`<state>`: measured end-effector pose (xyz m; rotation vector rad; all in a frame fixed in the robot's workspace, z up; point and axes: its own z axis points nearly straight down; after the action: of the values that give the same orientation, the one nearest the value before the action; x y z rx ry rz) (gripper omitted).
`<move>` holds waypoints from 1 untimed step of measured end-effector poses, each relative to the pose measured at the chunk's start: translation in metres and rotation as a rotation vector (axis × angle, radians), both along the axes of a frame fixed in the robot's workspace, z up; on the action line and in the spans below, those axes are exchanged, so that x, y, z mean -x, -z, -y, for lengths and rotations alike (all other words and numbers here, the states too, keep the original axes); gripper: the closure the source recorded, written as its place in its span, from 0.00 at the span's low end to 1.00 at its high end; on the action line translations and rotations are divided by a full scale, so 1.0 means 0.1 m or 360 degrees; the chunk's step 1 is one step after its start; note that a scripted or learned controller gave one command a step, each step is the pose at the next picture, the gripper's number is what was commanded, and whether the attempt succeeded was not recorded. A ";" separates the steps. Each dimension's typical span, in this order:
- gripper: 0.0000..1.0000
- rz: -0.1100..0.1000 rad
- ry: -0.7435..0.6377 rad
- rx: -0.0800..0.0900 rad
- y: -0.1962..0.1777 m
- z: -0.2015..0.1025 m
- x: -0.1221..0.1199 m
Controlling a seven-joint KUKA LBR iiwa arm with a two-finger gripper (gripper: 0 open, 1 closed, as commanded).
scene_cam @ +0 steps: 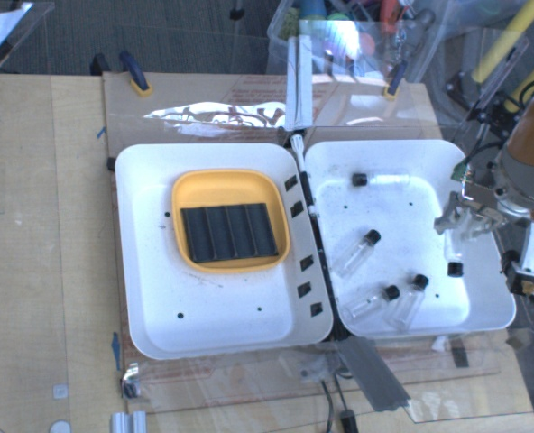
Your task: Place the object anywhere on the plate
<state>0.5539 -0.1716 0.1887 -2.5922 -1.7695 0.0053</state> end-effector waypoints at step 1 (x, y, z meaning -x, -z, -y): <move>1.00 0.0009 -0.0330 0.0003 -0.57 -0.16 0.23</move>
<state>0.5310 -0.1552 0.2453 -2.3994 -2.0316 0.0000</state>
